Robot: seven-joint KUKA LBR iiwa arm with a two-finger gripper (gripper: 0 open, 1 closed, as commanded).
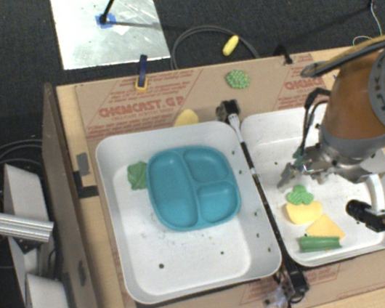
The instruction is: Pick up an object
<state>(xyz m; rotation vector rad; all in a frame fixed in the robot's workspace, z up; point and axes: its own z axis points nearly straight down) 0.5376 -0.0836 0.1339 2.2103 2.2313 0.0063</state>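
Two white bins sit side by side on the worktop: the left bin (127, 220) and the right bin (267, 136). The grey arm (362, 112) reaches over the right bin from the worktop's right edge. A blue divided plate (192, 186) lies in the middle of the left bin, with a green scrap (137, 175) touching its left rim. In the right bin, toward the worktop's near right corner, lie a yellow wedge (327, 225), a yellow round piece (302, 213), a green stick (319, 242) and a green leafy piece (299, 195). The fingers (285, 179) are spread with nothing between them. The green leafy piece lies just beside them on their near side, resting against the yellow round piece.
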